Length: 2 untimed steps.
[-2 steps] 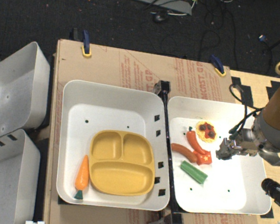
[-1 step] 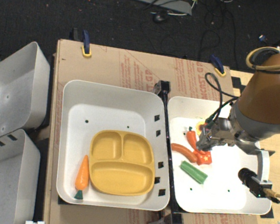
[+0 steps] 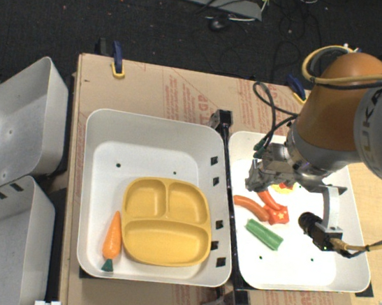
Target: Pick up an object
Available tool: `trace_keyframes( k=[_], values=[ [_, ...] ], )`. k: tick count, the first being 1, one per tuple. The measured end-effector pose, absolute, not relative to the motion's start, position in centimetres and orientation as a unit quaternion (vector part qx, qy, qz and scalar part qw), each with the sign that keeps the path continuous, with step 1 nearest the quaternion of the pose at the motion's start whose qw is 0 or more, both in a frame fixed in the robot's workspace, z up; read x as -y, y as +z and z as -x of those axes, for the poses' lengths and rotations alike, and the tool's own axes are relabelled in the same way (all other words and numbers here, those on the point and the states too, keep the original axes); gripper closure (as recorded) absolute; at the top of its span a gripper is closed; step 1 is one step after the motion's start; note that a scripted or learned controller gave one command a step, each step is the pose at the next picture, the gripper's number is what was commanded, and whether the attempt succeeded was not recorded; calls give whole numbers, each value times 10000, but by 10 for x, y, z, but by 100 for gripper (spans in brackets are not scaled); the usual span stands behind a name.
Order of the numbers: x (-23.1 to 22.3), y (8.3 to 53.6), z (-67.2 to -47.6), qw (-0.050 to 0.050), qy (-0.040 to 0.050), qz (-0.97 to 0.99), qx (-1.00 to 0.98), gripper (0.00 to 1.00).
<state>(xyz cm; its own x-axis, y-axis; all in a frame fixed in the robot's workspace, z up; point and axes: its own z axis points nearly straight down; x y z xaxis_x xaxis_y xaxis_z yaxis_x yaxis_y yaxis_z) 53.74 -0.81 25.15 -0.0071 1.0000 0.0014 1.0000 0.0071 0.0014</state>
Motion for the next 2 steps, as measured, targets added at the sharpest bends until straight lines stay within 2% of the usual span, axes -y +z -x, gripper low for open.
trace_keyframes(
  k=[2],
  values=[
    [-74, 242, -562, 0, -5, 7050, 7092, 100]
  ],
)
